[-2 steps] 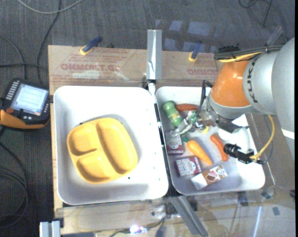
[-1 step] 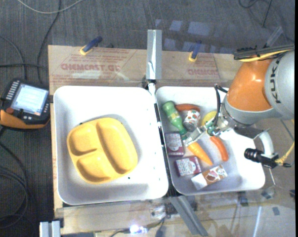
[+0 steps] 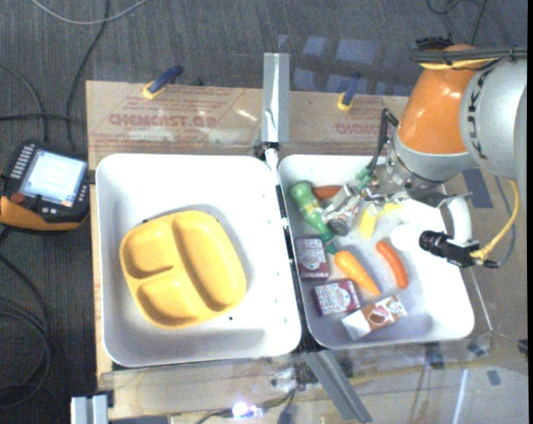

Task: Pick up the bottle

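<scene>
So the bottle point(image 3: 306, 203) is a glossy green plastic one lying on its side near the top-left corner of the right bin point(image 3: 452, 316), with a dark label patch point(image 3: 311, 254) just below it. The pincer point(image 3: 346, 208) is a shiny metal thing hanging low over that bin right beside the bottle, and honestly I can't tell if its tips are apart or together, too much clutter there. Around it are smooth toy-food shapes: a tapered orange carrot point(image 3: 358, 273), a reddish-orange sausage-like piece point(image 3: 392, 263), a yellow bit point(image 3: 369, 223), a dark red packet point(image 3: 335, 298) and a small red and white carton point(image 3: 377, 314). The left bin point(image 3: 116, 201) is shallow white plastic with rounded corners and holds a matte yellow divided tray point(image 3: 183, 266) with three compartments. Both bins sit on a table point(image 3: 186, 122) that looks like pale board with red lettering, metal rail point(image 3: 274, 104) between them. The floor is dark grey ribbed carpet point(image 3: 160, 25) with loose cables, and an orange-trimmed handheld pendant point(image 3: 39, 186) with a lit screen lies off to the left.
</scene>
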Action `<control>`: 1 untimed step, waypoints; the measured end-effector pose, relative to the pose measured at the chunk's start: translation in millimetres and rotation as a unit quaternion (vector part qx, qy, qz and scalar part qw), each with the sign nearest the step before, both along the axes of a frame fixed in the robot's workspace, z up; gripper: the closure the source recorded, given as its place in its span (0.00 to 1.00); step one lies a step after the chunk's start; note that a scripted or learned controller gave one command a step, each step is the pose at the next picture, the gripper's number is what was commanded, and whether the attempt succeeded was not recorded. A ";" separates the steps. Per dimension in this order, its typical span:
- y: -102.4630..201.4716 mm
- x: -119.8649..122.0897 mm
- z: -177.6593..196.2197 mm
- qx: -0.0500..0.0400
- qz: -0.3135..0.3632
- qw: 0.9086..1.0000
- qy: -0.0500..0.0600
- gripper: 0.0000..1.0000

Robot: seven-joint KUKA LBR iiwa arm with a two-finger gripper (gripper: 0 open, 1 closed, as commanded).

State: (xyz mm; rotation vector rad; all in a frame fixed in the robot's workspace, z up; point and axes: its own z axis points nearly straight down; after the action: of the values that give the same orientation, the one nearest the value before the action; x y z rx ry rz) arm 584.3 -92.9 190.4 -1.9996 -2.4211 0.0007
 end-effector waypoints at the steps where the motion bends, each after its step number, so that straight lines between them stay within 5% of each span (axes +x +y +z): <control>1: 0.0 0.0 -0.1 0.000 0.000 1.000 0.000 0.00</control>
State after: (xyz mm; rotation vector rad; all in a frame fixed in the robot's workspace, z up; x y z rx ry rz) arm 584.3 -92.9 190.3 -1.9994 -2.4209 0.0008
